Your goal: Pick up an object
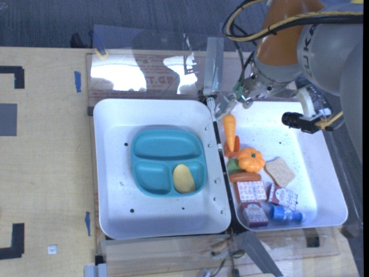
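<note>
The gripper hangs over the far left corner of the right bin, its metal fingers pointing toward the divide between the two bins; whether they stand open or closed cannot be told from this angle, and nothing is seen between them. Just below the gripper, a toy carrot lies along the right bin's left wall, apart from the fingertips. Beneath the carrot sit a small orange pumpkin and a scrap of green, with a slice of toast just to the pumpkin's right. Nearer the camera, small red-and-white cartons crowd the bin's near left corner, with a blue bottle lying on its side at their right. Above the gripper, the grey arm with its orange band reaches in from the right, looped with black and yellow cable. In the left bin, a teal divided tray holds a pale yellow potato-like piece in its near right compartment. Both bins rest on a light wooden desk marked with black and blue tape.
</note>
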`<state>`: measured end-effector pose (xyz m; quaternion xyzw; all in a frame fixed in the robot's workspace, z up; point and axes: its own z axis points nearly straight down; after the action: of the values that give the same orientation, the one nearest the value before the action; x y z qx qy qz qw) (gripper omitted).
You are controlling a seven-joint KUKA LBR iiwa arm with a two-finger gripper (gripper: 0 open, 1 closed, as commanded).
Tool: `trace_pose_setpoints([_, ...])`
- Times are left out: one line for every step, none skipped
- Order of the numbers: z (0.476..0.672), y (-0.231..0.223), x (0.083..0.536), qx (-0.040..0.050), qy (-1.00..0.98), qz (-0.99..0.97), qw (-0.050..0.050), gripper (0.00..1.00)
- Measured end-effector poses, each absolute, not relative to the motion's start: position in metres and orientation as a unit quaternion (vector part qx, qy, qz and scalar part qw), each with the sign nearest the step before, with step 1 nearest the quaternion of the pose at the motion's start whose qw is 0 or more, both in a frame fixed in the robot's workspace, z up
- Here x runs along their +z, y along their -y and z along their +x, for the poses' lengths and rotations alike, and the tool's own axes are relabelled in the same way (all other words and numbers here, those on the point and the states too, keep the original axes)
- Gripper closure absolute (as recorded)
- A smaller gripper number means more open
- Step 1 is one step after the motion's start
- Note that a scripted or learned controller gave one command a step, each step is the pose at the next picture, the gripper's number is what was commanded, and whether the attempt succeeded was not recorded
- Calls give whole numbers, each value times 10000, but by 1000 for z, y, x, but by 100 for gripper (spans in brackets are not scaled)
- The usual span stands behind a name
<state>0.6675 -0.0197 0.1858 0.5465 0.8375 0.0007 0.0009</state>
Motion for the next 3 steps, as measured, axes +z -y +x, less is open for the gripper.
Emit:
trace_pose_setpoints([668,20,186,7,-8375,5465,9,0])
trace_pose_setpoints([667,28,186,5,-8513,5247,9,0])
trace_pose_setpoints([668,25,186,6,-8860,4637,11,0])
